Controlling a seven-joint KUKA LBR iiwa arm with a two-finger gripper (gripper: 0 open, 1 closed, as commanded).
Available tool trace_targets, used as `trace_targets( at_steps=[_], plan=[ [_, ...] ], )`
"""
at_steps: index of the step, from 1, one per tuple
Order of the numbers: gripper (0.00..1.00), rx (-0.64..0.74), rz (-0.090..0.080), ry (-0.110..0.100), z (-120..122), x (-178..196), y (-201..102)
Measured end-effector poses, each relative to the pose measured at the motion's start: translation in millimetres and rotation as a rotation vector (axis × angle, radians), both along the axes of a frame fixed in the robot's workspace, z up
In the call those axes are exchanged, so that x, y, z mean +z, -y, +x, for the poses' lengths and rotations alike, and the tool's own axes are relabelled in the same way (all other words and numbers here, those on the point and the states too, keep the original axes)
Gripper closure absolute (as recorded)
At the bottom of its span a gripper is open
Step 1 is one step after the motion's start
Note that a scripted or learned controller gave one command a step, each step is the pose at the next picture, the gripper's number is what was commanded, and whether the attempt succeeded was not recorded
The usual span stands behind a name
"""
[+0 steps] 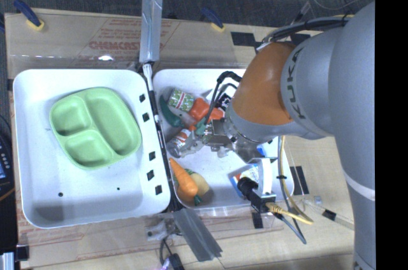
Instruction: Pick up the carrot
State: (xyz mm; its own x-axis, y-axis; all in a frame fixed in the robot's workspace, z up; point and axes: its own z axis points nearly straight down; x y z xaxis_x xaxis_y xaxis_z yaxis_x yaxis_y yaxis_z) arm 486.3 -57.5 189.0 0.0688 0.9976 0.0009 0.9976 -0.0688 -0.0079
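The orange carrot [184, 181] lies in the right bin [191, 79] near its front left corner, its green tip pointing toward the front edge. Beside it sits a pale yellowish round item [201, 183]. My gripper [203, 137] hangs over the middle of the right bin, above and a little behind the carrot, among a cluster of small items. The arm's orange band [264, 90] and grey body cover much of the bin's right side.
A green divided plate [95, 125] rests in the left bin [38, 198]. Under the gripper lie a green-labelled can [180, 100], an orange-red piece [201, 109] and a silvery wrapped item [178, 142]. A blue and white package [250, 178] sits at the front right.
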Motion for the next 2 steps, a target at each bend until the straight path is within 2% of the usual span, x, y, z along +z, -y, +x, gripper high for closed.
trace_targets(
  at_steps=[1, 2],
  plan=[
    [0.0, -0.033, -0.002, -0.003, -9.9, -1.2, -69.4],
    [0.0, 0.225, -0.001, 0.004, -8.4, 95.9, 29.6]
  ],
)
